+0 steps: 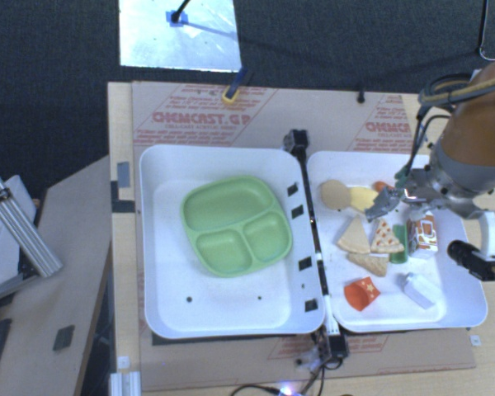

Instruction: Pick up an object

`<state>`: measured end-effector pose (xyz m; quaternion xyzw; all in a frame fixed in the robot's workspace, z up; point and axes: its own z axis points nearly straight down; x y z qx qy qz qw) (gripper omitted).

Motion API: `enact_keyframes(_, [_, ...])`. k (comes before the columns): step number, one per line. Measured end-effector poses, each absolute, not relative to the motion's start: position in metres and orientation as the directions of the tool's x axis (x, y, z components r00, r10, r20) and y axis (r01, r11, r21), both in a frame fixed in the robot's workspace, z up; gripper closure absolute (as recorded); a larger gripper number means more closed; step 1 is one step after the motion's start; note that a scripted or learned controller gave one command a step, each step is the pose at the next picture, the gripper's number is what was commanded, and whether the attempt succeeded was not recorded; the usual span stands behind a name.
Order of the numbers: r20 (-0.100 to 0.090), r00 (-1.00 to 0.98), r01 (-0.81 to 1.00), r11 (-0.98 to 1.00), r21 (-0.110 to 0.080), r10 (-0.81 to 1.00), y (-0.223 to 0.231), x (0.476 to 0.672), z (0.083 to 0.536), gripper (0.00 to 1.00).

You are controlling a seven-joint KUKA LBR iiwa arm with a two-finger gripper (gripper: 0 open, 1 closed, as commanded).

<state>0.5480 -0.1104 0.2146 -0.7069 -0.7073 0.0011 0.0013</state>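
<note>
Nothing has been lifted yet, by the look of it: every piece of toy food lies on the floor of the right bin (462,316), while the left bin (161,246) holds a green tray (235,225). The gripper (385,200) is down low in the right bin, just above the pizza slice (386,238) and beside the yellow piece (363,197). Whether it is open or closed I cannot tell, and I see no item in it, so the grasp and lift seem left to do.
</note>
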Motion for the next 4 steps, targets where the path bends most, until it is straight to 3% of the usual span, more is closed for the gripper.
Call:
enact_keyframes(2, [0.001, 0.000, 1.000, 0.000, -0.004, 1.000, -0.119, 0.542, 0.105, 0.00])
enact_keyframes(3, [-0.005, 0.000, 1.000, 0.000, 0.014, 1.000, -0.121, 0.547, 0.091, 0.00])
enact_keyframes(4, [-0.011, 0.001, 1.000, -0.001, 0.025, 1.000, -0.124, 0.550, 0.105, 1.00])
